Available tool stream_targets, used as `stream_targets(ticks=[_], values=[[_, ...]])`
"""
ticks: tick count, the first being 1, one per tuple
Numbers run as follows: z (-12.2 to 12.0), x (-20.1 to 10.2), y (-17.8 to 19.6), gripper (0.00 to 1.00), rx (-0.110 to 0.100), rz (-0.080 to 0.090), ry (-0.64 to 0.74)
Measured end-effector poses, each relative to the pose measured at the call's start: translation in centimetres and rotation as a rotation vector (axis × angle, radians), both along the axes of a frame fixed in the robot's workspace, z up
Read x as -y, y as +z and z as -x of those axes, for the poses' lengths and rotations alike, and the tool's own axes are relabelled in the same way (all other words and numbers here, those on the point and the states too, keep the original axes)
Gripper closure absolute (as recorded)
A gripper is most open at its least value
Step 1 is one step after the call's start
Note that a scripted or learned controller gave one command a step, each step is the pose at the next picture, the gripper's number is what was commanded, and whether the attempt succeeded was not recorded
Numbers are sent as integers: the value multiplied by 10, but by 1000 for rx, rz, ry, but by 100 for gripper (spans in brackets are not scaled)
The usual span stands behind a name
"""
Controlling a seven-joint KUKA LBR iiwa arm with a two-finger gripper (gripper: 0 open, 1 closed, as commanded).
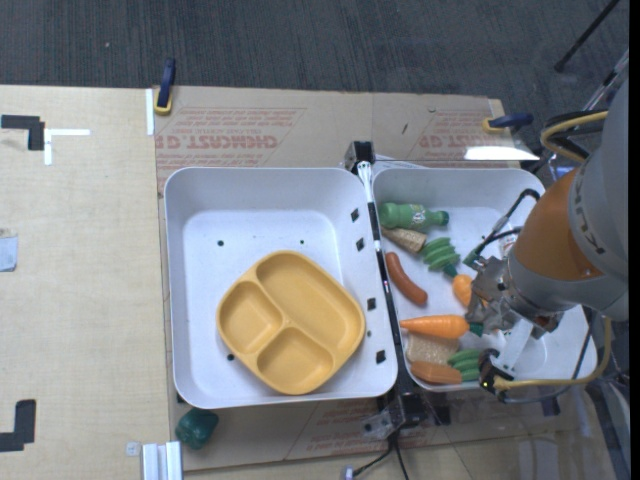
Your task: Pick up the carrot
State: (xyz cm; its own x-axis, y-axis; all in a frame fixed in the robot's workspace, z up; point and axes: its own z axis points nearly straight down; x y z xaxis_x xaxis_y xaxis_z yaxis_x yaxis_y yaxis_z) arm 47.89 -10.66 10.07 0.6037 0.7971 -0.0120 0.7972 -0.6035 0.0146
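carrot [434, 325] lies in the right bin [520, 183], between sausage [406, 278] and bread. gripper [482, 320] hovers at its thick end; grip state cannot be determined. step: approach. next: descend, close on carrot.

Left bin: shallow white plastic bin [190, 268] holding a yellow three-compartment plate [290, 320].
Right bin: shallow white plastic bin [455, 178] holding toy foods.
Carrot: orange tapered carrot [435, 326] lying across the right bin, its thick end towards the gripper.
Neighbours: green bottle [412, 215] near the far wall; reddish-brown sausage [406, 279] left of centre.
Arm: grey arm with orange band [558, 238] over the right bin.
Gripper: two-finger gripper [482, 318] just beside the carrot's thick end.
Outside: dark green object [197, 426] on the bench by the left bin's near corner.
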Motion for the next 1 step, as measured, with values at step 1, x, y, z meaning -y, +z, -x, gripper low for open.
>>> stream_targets(ticks=[1], values=[[0, -6, -1, 0, -5, -13, 6]])
